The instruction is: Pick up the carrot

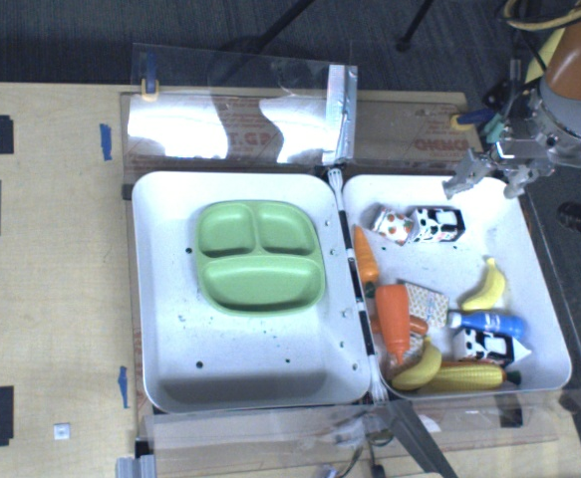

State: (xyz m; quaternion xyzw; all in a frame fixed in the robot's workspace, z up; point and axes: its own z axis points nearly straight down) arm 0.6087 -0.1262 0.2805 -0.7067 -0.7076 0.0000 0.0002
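Note:
Two orange pieces lie in the right bin [539, 267]. A slim carrot [366, 255] rests along the bin's left wall, and just below it is a thicker tapered orange piece [393, 321]; I cannot tell which is the task's carrot. My gripper [489, 179] hovers over the bin's far edge, up and to the right of both, well apart from them. Its fingers are spread open with nothing between them.
A green divided plate [260, 253] sits in the left bin [160, 307]. The right bin also holds two bananas [487, 285] [418, 366], a corn cob [466, 375], cow-patterned cartons [437, 224] [486, 345] and a blue bottle [496, 324]. A clear panel [240, 108] stands behind the left bin.

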